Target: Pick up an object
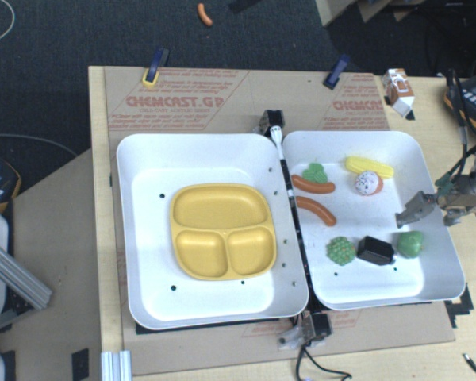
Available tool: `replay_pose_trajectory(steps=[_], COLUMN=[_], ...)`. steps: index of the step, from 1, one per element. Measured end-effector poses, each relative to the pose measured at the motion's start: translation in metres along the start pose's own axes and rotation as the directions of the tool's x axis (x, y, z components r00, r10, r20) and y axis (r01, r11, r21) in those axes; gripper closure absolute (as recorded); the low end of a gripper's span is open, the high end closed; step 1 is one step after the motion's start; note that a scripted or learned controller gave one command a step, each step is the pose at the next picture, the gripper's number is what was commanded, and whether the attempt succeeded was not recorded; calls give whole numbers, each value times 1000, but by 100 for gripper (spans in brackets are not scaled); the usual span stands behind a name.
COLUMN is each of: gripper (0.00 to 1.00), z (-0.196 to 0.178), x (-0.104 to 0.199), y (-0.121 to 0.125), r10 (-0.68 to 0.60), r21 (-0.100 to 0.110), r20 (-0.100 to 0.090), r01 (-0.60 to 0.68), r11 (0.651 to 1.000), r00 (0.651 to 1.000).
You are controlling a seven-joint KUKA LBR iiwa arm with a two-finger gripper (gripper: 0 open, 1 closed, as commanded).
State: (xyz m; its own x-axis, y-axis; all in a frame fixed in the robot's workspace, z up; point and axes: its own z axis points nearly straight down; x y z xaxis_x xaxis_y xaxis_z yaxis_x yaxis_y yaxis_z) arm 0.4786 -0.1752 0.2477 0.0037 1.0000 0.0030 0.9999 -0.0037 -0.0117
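We are seeing a grey metal gripper (419, 209) at the frame's right edge, thin dark cables trailing, greenish fittings showing

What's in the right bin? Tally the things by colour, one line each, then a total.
Green: 3, a leafy piece, a bumpy ball, a smooth ball
Orange: 2, sausages
Yellow: 1, banana
White: 1, speckled ball
Black: 1, block
Total: 8

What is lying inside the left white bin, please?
Inside the left white bin lies one yellow divided tray, its three compartments holding nothing visible. The bin floor beneath the tray is covered.
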Motion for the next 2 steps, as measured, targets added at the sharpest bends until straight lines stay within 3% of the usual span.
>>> replay_pose_trajectory(steps=[1,2], gripper=[0,0], z=[-6,51], x=[0,-9], y=[2,4], r10=[-4,-3], r21=[-12,-5], r20=[3,0], r01=[4,3], r11=[1000,1000], r00=[1000,1000])
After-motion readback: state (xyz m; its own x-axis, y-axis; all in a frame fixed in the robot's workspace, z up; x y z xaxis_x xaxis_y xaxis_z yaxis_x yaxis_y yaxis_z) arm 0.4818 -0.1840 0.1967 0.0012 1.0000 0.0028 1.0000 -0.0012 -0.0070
